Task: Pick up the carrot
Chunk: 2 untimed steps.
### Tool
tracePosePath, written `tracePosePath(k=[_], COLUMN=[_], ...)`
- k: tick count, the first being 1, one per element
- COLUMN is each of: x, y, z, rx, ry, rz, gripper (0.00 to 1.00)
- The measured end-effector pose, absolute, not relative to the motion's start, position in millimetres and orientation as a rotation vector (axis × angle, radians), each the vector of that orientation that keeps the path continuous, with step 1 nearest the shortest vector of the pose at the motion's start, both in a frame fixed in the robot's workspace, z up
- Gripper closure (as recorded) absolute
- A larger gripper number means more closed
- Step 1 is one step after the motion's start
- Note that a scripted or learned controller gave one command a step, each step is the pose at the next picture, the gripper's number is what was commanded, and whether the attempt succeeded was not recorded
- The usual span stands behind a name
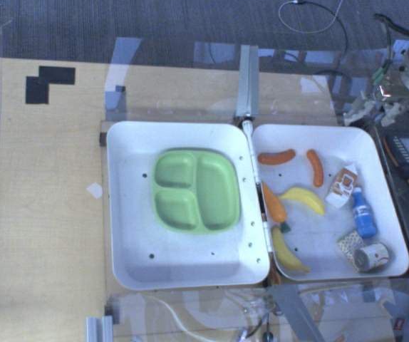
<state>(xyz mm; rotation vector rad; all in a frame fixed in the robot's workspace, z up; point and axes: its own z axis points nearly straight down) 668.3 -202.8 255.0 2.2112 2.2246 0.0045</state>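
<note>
The right bin is crowded: the carrot lies hard against its left wall, just beside the divider between the two bins, its green top pointing toward the near edge. A yellow banana sits just to its right, and a second banana lies right below it along the same wall, so open room around the carrot is tight on three sides. Two sausages lie farther back; a small carton, a blue bottle and a can fill the right side. The left bin holds a green divided plate. The end effector hangs at the upper right, outside the bin's far right corner, well apart from the carrot; whether it is apart or together cannot be told.
</note>
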Motion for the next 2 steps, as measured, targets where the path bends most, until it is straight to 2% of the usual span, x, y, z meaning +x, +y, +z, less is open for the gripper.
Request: tracePosePath(k=[1, 2], x=[627.6, 629.9], y=[-155.3, -154.7], z=[96.1, 108.6], rx=[2.073, 2.067], ry=[2.353, 2.35], rz=[0.007, 0.013], gripper=[0.0, 1.0])
